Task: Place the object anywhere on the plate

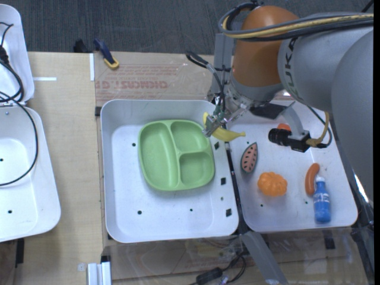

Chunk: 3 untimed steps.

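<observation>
One small yellow banana-shaped toy (226,134) pinched between the fingers of the two-finger gripper (215,122), long axis running rightward from them. Just left and slightly below the gripper, the green three-compartment plastic plate (176,154); short leftward carry judged enough.

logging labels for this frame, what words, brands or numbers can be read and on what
"UKA", the visible part of the maker's name: on the grey arm, near the orange band.
Red print on the cardboard sheet behind the bins: mirrored and blurred, not readable for certain.
Blue bottle: label too small to read.
</observation>
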Tool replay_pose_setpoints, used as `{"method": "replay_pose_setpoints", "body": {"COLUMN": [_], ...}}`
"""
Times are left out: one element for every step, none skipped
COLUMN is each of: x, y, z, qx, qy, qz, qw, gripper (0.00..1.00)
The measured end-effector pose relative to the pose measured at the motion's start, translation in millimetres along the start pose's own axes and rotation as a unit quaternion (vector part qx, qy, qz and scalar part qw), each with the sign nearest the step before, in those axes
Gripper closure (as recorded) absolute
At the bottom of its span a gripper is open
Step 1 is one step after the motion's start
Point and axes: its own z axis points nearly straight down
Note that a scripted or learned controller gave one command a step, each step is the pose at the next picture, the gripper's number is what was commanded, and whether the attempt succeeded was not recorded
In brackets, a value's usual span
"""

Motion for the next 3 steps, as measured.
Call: {"method": "replay_pose_setpoints", "body": {"x": [-0.2,-1.5,40.3], "y": [0.0,-0.2,-22.3], "z": [-0.2,-8.8,0.4], "qx": [0.000,0.000,0.002], "qy": [0.000,-0.001,0.001], "qz": [0.000,0.001,0.088], "qw": [1.0000,1.0000,0.9961], "gripper": [0.00,1.00,1.00]}}
